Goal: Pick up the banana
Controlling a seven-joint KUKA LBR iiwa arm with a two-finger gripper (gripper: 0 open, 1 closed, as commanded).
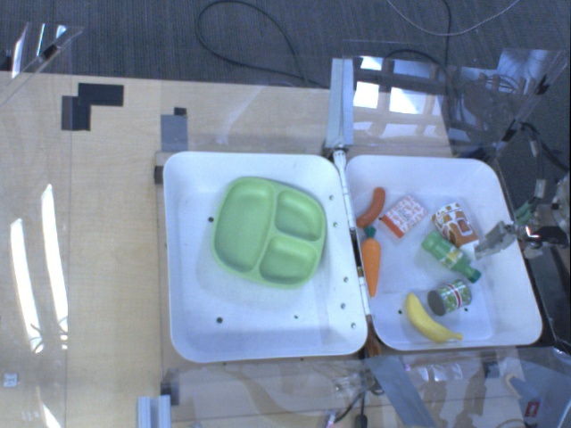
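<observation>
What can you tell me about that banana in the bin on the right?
The banana is yellow, smooth and gently curved, and it looks like a plastic toy. It lies flat on the floor of the right bin, near the bin's front edge, one end pointing up-left, the other toward the front right. A small can lies right beside its upper side, seemingly touching it. The tool is off by the bin's right edge, not touching it.

**What I can't make out from here**

The arm (546, 230) is cut off by the right edge, so I see just a grey piece over the right bin's (513, 194) rim; whether its fingers are apart or together is beyond me. The labels on the can (450, 297), the small red-and-white packet (403, 215) and the orange box (455, 224) are too small to read. The green bottle (449, 255) is blurred.
</observation>
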